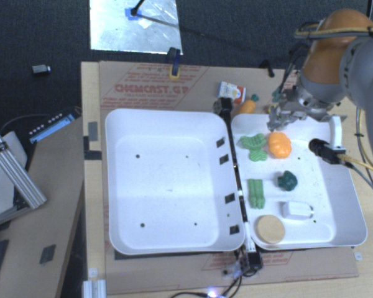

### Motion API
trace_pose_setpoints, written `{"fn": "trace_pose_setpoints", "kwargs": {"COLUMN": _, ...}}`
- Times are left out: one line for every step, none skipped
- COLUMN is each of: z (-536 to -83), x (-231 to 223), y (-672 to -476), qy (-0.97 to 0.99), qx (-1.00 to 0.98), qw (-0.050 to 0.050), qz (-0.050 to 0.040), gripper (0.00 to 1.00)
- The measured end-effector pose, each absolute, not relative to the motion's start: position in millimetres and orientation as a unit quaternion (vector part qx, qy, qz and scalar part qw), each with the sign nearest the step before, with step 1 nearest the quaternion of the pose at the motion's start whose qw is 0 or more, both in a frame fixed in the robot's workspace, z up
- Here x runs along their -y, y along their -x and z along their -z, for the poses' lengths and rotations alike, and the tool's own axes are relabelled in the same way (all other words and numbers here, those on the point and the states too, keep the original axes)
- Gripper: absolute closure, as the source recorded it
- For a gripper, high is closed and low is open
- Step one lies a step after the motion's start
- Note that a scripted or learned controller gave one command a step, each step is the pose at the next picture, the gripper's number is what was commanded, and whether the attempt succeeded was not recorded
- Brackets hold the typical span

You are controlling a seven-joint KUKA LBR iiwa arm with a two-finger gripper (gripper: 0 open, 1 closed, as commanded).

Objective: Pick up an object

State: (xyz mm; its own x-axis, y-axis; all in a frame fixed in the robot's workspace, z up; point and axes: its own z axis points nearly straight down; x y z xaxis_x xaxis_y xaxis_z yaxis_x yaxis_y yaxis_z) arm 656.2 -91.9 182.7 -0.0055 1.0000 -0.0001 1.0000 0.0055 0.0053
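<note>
Hand [276, 124] tips blurred, just above orange ball [279, 145]

Bright, even light from above; my two shallow white plastic bins [168, 185] nearly wash out, the silvery foil sheet [135, 17] glares, edges slightly soft

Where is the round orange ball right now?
The round orange ball lies in the right white bin, near its far end, beside the light green leafy piece and just below the gripper.

The claw [277, 125] hovers just above the orange ball [279, 145].
</note>
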Motion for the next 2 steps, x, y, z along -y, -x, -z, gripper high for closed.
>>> {"fn": "trace_pose_setpoints", "kwargs": {"z": -185.3, "x": 51.5, "y": -669.6, "qy": -0.705, "qx": -0.71, "qw": 0.001, "qz": -0.0015, "gripper": 1.0}}
{"fn": "trace_pose_setpoints", "kwargs": {"z": -198.2, "x": 12.6, "y": -669.3, "qy": -0.704, "qx": -0.71, "qw": 0.001, "qz": -0.0017, "gripper": 1.0}}
